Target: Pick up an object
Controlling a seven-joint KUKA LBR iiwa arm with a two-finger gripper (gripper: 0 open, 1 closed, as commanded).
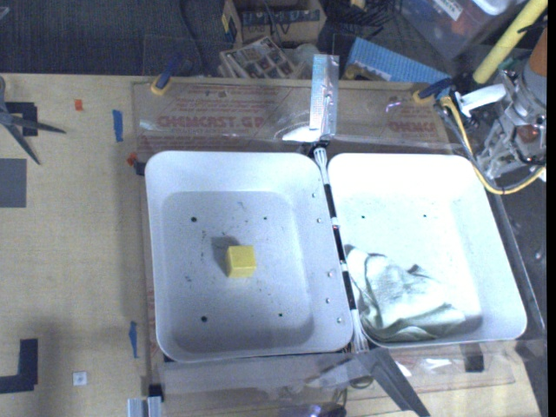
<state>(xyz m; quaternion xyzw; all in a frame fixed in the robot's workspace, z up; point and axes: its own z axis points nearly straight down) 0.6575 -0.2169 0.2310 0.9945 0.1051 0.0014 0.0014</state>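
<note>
A small yellow block (241,260) lies alone near the middle of the left bin (174,189). A crumpled white and pale green cloth (404,301) is bunched in the near left corner of the right bin (434,189). The arm's end with my gripper (519,133) hangs at the far right, above the bench just outside the right bin's back right corner. It is wrapped in yellow and grey cables and stands well away from both objects.
A clear plastic sheet with red lettering (226,115) lies behind the bins, held by clamps (165,81). Boxes and cables crowd the floor beyond the bench. Bare wooden bench top (61,233) stretches to the left.
</note>
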